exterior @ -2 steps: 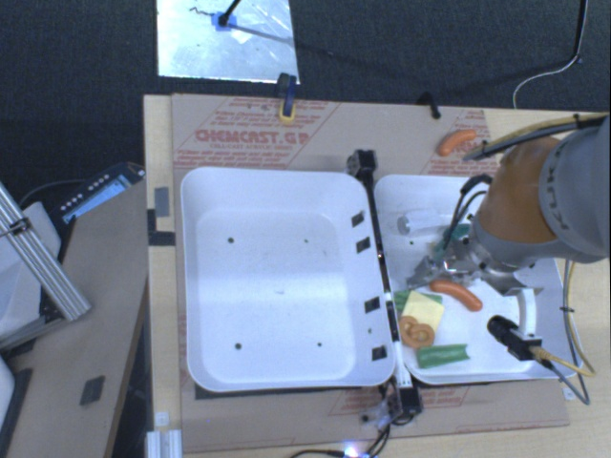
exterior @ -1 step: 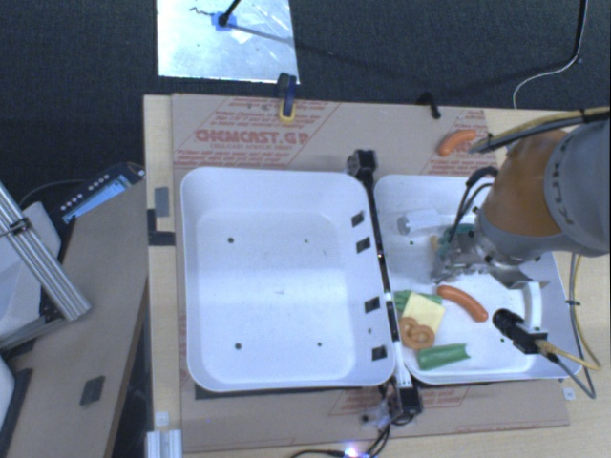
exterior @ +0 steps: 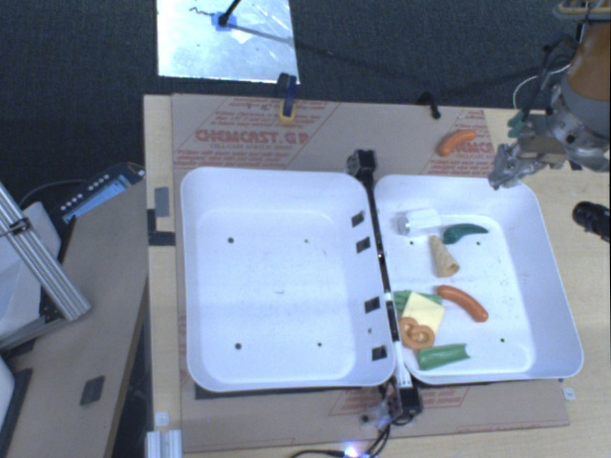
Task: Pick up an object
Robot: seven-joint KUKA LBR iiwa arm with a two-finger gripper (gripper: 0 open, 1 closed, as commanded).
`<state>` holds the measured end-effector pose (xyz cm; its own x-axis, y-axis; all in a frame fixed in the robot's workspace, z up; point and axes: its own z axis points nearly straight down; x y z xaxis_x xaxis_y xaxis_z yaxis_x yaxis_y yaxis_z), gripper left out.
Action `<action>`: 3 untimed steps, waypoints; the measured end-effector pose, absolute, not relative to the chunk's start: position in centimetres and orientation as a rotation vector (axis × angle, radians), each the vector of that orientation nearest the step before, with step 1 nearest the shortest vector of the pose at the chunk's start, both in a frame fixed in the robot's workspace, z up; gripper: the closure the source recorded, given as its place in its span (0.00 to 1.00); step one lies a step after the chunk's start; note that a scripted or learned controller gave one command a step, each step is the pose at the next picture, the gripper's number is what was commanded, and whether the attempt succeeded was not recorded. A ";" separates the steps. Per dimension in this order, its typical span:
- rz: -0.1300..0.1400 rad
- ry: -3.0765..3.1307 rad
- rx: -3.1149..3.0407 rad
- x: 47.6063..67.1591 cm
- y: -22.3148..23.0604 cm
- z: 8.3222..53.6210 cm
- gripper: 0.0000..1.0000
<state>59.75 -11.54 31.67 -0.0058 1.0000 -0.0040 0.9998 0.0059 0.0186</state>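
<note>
- Two shallow white bins side by side on the bench: a left bin (exterior: 277,275) and a right bin (exterior: 544,284), meeting along a dark seam with small black clips.
- Two orange sausage-shaped toys counted: one sausage (exterior: 463,302) inside the right bin, a second sausage (exterior: 455,141) lying outside on the cardboard sheet (exterior: 248,132), just beyond the right bin's far rim.
- Two green pieces in the right bin: a dark green pepper (exterior: 465,231) near the far side, a green pod (exterior: 442,355) at the near edge.
- One each of the remainder, all in the right bin: a white block (exterior: 419,221), a tan cone (exterior: 443,256), a yellow slab (exterior: 425,311), and an orange ring (exterior: 416,334) resting against that slab.
- Reaching in from the right, grey with its orange band at the top right corner, wrist tilted down and leftward.
- Gripper (exterior: 506,172) hanging above the far right corner of the right bin, near the outside sausage but apart from it; too small and blurred to tell whether spread or pressed together, and nothing seen between the tips.
- Clustered in the right bin's left half, every object lying loose on the floor, well apart from the gripper.
</note>
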 end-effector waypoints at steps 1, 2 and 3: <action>0.010 2.221 2.207 65.1 -12.7 37.2 1.00; 0.004 2.223 2.213 66.9 -11.7 39.7 1.00; 0.003 2.220 2.217 66.9 -13.0 42.3 1.00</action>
